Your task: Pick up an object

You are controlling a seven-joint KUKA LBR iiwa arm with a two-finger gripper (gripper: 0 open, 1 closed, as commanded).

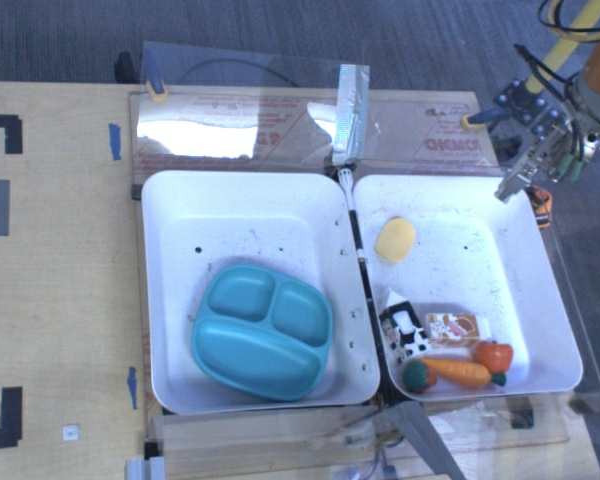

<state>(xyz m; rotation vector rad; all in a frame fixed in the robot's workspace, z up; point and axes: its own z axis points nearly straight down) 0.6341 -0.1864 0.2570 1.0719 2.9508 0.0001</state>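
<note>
Objects for picking lie across 2 white bins on the surface, the end effector (540,163) poised above the right bin's (555,313) far right corner; whether it stands wide or narrow cannot be told at this angle. Largest is a blue divided tray (263,330), resting in the left bin (170,268): rigid plastic, probably light but too broad for a grip anywhere except its raised rim. In the right bin's near end sit a small snack packet (451,327), a toy carrot (458,372), a black-and-white toy (404,330) and a red toy tomato (493,354), close together or touching, likely light and hard-skinned, awkward to separate. Smallest and alone near the divider, a yellow lemon-like piece (395,239) looks smooth and rounded; a hold across its narrow middle seems simplest.
</note>
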